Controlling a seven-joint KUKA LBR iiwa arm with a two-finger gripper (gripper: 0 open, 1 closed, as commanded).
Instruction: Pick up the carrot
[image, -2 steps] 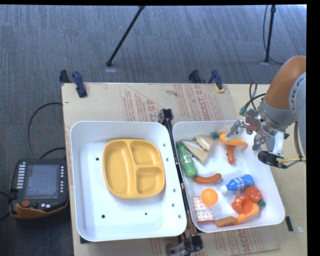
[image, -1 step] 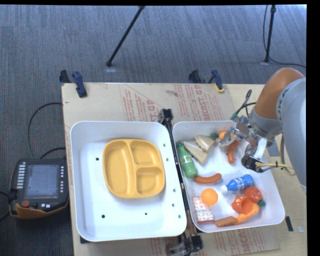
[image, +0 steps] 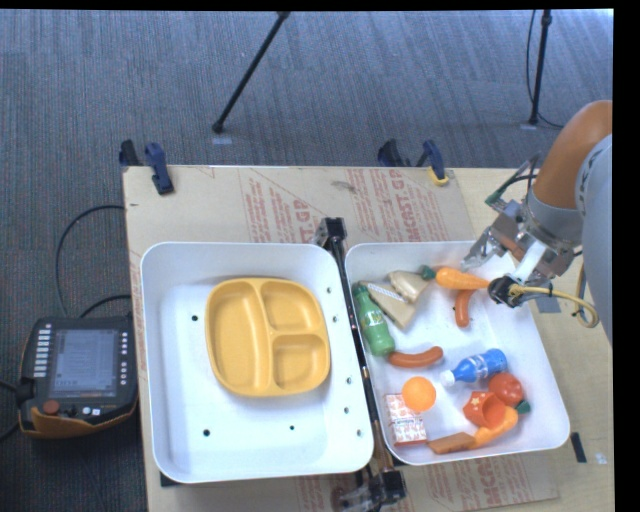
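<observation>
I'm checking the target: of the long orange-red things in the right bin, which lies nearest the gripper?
The carrot, orange with a green tip, lies at the bin's top right beside the gripper. The sausages lie farther off.

The grey arm (image: 585, 190) with its orange band is cut off by the picture's edge at three o'clock, so most of its length is out of sight. The gripper (image: 497, 268) sits over the carrot's (image: 460, 279) three o'clock end, hiding that tip; cables and fittings crowd the fingers, and their spacing cannot be made out. At six o'clock, a dark clamp (image: 370, 492) between the two bins runs off the picture's lower edge. A small printed carton (image: 404, 417) in the right bin (image: 552, 400) carries markings too small to read.
</observation>
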